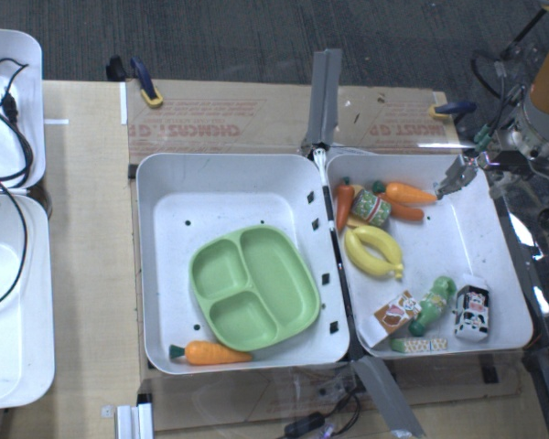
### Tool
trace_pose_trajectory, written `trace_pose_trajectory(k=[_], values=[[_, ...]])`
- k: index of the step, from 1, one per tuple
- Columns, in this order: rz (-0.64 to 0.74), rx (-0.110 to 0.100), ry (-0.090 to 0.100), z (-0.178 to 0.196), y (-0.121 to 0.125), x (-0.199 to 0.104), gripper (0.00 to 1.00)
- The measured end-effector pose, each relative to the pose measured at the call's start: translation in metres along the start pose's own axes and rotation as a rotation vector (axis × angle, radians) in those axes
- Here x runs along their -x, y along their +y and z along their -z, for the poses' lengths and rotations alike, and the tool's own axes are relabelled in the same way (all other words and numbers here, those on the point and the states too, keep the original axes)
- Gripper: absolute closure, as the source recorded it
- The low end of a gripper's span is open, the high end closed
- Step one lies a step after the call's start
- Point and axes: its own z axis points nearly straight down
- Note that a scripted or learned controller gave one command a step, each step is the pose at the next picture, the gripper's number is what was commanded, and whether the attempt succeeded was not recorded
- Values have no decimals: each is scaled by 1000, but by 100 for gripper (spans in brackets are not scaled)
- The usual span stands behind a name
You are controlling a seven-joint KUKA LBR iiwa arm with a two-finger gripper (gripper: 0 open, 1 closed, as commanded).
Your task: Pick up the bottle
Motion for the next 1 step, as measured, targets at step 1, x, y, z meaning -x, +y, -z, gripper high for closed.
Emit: trace_pose_trajectory(k=[1], values=[[109,0,1,-112,-88,-11,0]])
